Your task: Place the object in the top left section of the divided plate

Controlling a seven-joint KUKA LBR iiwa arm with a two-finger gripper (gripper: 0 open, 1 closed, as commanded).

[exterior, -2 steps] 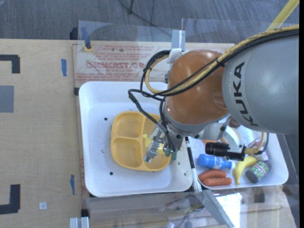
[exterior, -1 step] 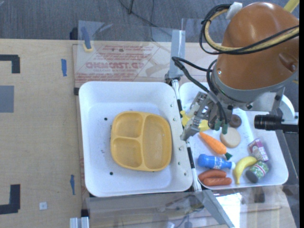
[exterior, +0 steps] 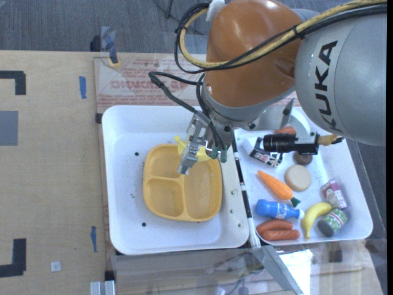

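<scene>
The arm (exterior: 258, 54) hangs its pincer (exterior: 196, 155) over the plate's (exterior: 182, 192) upper right, seemingly clenched on a small yellow object (exterior: 184, 146), poised beside the top left section for dropping.

camera: fixed overhead | slanted down | both bins (exterior: 116, 183) | arm (exterior: 344, 66) from right

Right bin's (exterior: 359, 183) upper part behind the arm (exterior: 288, 54); small yellow thing (exterior: 180, 144) at the claw (exterior: 195, 155) unidentifiable.
</scene>
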